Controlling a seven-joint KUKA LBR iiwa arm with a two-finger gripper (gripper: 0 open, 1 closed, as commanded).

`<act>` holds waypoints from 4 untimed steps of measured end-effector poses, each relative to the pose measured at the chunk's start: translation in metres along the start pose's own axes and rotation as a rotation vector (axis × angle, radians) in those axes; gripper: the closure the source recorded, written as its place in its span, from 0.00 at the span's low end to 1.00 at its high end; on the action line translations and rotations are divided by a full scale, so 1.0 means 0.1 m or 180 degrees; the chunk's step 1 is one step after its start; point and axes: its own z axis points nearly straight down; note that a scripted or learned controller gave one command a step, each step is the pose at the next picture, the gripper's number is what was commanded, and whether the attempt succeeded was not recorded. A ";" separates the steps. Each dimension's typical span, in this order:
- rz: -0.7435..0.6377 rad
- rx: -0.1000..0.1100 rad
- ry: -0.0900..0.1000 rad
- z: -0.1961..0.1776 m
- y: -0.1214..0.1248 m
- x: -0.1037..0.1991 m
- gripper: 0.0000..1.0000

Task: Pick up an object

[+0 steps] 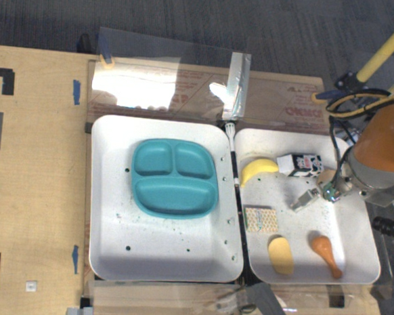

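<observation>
The right bin (365, 221) holds a yellow rounded object (258, 170) at its back left and a small white and black box (298, 163) beside it. A speckled flat pad (261, 220) lies at the left wall. A yellow-orange oblong piece (281, 254) and an orange pear-shaped piece (326, 253) sit near the front. My gripper (305, 199) hangs over the middle of this bin, just in front of the box, with nothing seen in it. The arm's orange band (385, 144) is at the right.
The left bin (105, 200) bears a teal divided plate (175, 177). A clear plastic sheet (162, 83) and a metal bracket (236, 85) stand behind the bins. Cables and a yellow pole (389, 43) are at the back right.
</observation>
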 end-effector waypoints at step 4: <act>-0.0369 -0.0030 -0.0017 -0.22 -0.62 0.36 0.00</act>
